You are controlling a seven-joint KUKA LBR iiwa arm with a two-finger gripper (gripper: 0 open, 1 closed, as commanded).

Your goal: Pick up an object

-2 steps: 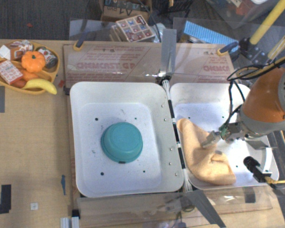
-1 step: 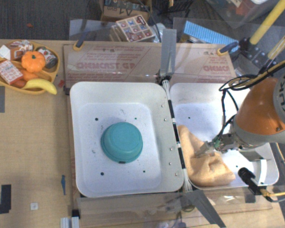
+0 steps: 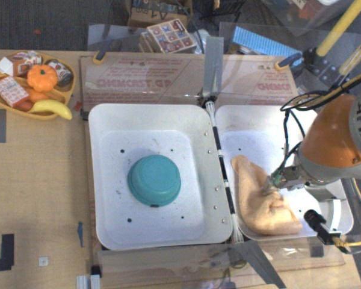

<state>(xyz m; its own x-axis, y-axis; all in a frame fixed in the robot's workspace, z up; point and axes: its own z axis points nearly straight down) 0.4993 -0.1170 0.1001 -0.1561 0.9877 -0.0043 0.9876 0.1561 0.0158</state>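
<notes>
A tan, floppy cloth-like object [image 3: 260,198] lies in the right bin [image 3: 253,137], against its left wall and front edge. My gripper [image 3: 272,186] is down on the middle of that object, reaching in from the right under the orange band of the arm. A teal bowl [image 3: 154,180] sits upside down in the middle of the left bin [image 3: 108,131].
A yellow dish [image 3: 0,95] with toy food, an orange pumpkin and a banana stands at the bench's far left. Cardboard sheets and a metal divider [image 3: 212,65] stand behind the bins. Black cables [image 3: 289,131] loop over the right bin beside the arm.
</notes>
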